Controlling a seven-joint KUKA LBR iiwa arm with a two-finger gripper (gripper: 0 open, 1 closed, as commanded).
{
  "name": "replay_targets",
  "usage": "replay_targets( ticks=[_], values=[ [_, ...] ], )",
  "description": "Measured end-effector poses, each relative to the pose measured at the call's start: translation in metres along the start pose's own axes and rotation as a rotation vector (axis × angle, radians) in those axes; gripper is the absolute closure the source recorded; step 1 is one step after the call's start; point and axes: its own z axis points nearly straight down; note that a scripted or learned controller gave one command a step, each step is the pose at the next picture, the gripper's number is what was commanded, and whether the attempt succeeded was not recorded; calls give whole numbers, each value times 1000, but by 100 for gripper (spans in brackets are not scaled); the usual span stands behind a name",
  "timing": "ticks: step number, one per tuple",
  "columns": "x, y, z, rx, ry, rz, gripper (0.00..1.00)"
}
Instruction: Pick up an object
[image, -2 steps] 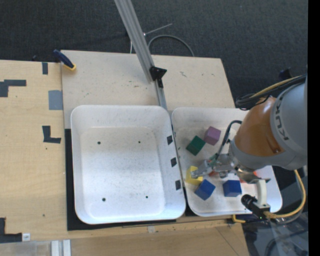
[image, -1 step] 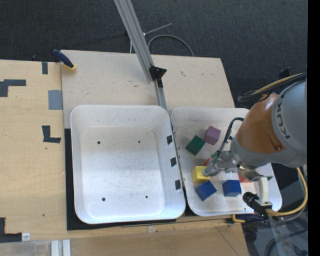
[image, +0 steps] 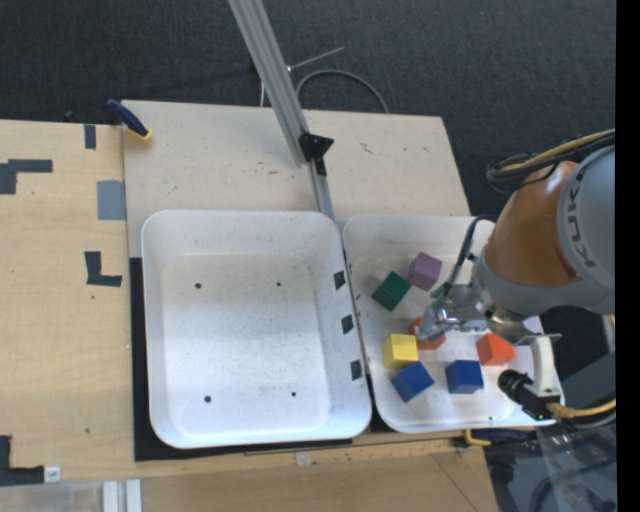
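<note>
Low, arm (image: 545, 250) over right bin (image: 372, 240)

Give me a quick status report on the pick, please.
Gripper low in right bin, over a red block; grasp unconfirmed. Yellow block beside it, blue blocks nearby. Green, purple, orange apart.

Fig. 1, my remote view from above. Desk (image: 240, 160): pale wood-tone top w/ scuff marks. Directly on it: two shallow white bins side by side, rims touching, left bin (image: 160, 300) and right bin (image: 365, 250), both over a black mat (image: 137, 400) showing at the left bin's left and front edges. Grey and dark tape patches (image: 110, 200) lie at far left. A blue-and-yellow item (image: 130, 120), too small for me to ID, rests near the back-left corner.
</note>
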Motion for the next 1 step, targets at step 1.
replay_targets(
  ticks=[1],
  values=[
    [4,-3,-43,0,0,0,100]
  ],
)
